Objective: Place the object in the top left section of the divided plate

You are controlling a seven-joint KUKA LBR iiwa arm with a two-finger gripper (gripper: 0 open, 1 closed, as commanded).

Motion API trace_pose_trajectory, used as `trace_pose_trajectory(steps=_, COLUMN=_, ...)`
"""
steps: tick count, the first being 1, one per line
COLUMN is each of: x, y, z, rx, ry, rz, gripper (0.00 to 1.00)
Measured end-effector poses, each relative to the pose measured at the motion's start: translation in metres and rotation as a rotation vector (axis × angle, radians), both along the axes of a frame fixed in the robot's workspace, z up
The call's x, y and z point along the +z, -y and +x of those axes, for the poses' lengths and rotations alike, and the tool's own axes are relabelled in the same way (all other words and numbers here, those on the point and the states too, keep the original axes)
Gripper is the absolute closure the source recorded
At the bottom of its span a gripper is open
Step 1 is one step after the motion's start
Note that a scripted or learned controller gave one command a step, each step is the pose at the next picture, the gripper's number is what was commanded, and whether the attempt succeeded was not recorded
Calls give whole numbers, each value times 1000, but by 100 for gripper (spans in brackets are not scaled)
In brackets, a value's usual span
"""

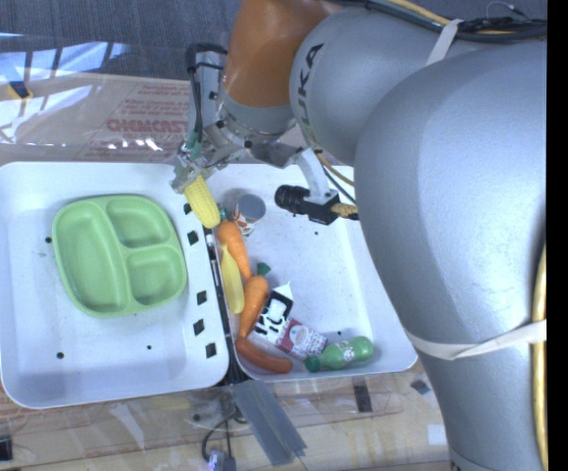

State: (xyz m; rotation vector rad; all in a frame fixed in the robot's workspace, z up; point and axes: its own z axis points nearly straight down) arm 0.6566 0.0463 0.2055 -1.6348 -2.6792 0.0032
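Yellow corn [202,202] sits clamped in your claw [191,172], above the rim between the two bins. Leftward, the green divided plate [119,253] lies well apart, bare white floor around it. "KUKA" reads on the arm [308,77].

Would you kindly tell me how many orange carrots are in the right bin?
2. One orange toy carrot lies just below the yellow corn cob; the other orange carrot lies lower, beside the black-and-white card. More may be hidden under the grey arm.
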Motion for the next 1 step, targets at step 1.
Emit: trace_pose_trajectory(steps=1, x=0, y=0, z=0, rx=0, ry=0, rz=0, gripper=0)
